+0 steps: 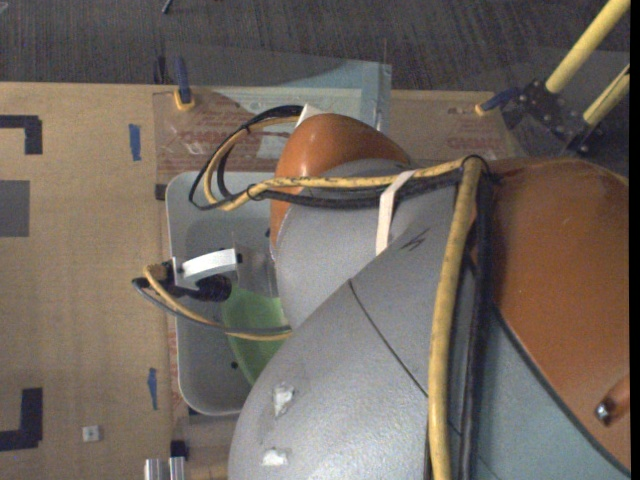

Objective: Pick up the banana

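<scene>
Arm [420, 298] was low over the bin [185, 268], covering it; can't tell gripper state; banana pickup unconfirmed.

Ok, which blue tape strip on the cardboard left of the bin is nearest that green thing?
The lower strip, beside the bin's lower left corner. The green object lies just right of it; the upper strip sits well above.

Robot lab: taped plywood bench [80, 268], cabled grey arm [400, 318], white bin [190, 368].
</scene>
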`<state>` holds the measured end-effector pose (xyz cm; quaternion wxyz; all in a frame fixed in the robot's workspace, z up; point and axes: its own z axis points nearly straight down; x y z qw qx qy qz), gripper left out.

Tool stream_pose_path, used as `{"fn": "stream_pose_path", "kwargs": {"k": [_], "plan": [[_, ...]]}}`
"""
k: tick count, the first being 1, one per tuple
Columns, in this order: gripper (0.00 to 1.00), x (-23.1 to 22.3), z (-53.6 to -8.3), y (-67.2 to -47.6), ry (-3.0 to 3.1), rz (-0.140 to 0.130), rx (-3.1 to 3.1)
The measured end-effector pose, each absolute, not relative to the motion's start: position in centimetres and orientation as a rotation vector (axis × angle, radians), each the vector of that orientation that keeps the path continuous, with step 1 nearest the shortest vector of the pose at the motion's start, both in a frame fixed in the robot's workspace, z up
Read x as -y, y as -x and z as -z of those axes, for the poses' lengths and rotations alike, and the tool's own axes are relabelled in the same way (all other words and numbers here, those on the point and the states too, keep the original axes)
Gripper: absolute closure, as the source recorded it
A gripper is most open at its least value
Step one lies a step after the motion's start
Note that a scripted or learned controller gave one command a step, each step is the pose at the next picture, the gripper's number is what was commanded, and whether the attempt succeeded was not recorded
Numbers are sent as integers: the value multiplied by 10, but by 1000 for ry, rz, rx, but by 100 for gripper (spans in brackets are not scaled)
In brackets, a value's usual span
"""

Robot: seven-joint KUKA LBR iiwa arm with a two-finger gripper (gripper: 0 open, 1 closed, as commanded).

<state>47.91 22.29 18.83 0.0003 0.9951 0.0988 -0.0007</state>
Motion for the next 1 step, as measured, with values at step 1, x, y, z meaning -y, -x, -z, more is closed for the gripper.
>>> {"fn": "stream_pose_path", "kwargs": {"k": [1], "plan": [[100,-225,-263,-479,-3039,7,-797]]}}
